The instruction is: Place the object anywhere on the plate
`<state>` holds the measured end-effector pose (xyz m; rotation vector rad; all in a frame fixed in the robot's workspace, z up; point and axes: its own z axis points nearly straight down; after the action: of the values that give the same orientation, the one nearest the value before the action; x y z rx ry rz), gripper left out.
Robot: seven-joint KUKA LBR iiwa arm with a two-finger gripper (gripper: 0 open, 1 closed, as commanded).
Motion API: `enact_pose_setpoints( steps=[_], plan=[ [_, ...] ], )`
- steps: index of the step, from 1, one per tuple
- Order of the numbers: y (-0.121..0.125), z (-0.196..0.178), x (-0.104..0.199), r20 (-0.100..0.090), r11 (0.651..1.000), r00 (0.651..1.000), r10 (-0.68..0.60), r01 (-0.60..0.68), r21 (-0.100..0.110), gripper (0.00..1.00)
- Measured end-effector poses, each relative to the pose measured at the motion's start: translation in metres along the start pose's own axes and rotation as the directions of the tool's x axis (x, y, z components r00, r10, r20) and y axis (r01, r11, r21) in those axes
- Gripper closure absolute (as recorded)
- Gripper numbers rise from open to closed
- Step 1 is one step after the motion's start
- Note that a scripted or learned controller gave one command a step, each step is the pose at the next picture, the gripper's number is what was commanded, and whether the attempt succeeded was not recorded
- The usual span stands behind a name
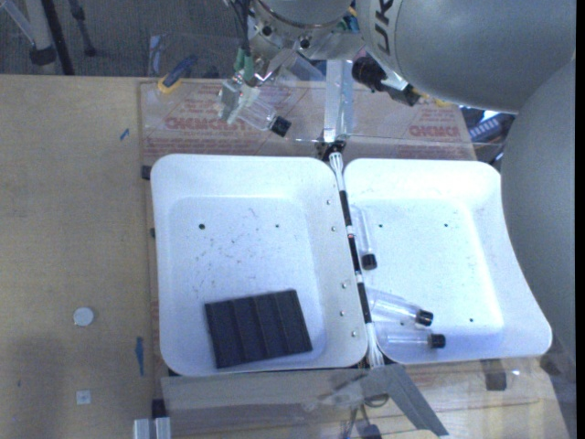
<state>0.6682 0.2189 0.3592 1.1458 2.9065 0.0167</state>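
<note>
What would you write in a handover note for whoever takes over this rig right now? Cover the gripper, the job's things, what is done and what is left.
Gripper: raised beyond the far edge of the left white bin; grip cannot be judged.
Clear plastic tube with a black cap: right at the gripper, whether held is unclear.
Dark grey ribbed rectangular plate: near end of the left bin, nothing on it.
Three more capped tubes lie in the right white bin.
Done: nothing placed yet.
Left: bring a tube onto the plate and release.

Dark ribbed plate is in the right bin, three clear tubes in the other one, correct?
Not quite. The camera view shows the dark ribbed plate in the left bin; the three clear tubes lie in the right bin.
</note>
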Motion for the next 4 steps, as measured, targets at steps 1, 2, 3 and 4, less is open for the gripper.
enact_pose_setpoints(
  steps=[1, 2, 3, 4],
  plan=[
    [0.001, -0.011, 0.0, 0.005, 1.0, 1.0, -0.001, 0.001, -0.005, 1.0],
    [0.002, -0.023, -0.001, 0.009, 1.0, 1.0, -0.001, 0.001, -0.011, 1.0],
    [0.003, -0.034, -0.001, 0.014, 1.0, 1.0, -0.001, 0.002, -0.016, 1.0],
    [0.005, -0.046, -0.001, 0.019, 1.0, 1.0, -0.002, 0.002, -0.022, 1.0]
  ],
)
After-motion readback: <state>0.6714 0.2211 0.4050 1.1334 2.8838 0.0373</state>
